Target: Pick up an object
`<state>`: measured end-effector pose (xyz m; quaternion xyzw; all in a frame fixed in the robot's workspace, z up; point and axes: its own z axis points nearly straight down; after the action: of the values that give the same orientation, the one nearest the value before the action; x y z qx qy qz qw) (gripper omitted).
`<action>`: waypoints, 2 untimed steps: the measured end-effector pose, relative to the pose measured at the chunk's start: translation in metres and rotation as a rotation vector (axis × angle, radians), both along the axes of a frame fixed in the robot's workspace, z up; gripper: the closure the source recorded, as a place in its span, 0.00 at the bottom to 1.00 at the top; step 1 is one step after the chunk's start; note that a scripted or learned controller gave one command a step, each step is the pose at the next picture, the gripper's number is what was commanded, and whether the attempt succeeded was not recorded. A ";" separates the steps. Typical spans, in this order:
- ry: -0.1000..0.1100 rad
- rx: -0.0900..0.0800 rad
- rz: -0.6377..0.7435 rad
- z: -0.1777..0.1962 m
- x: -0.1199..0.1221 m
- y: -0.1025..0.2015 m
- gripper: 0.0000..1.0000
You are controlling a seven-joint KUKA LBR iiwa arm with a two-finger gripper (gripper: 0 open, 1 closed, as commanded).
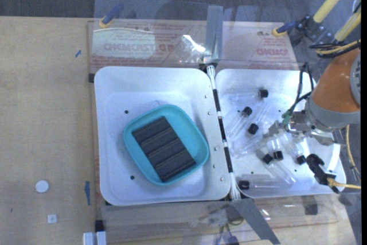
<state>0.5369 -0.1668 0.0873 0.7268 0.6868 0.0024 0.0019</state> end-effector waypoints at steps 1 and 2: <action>0.001 -0.001 -0.034 0.000 -0.056 0.020 0.00; -0.004 -0.020 -0.026 0.001 -0.055 0.031 0.00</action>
<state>0.4820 -0.1356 0.0887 0.7356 0.6774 -0.0029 0.0105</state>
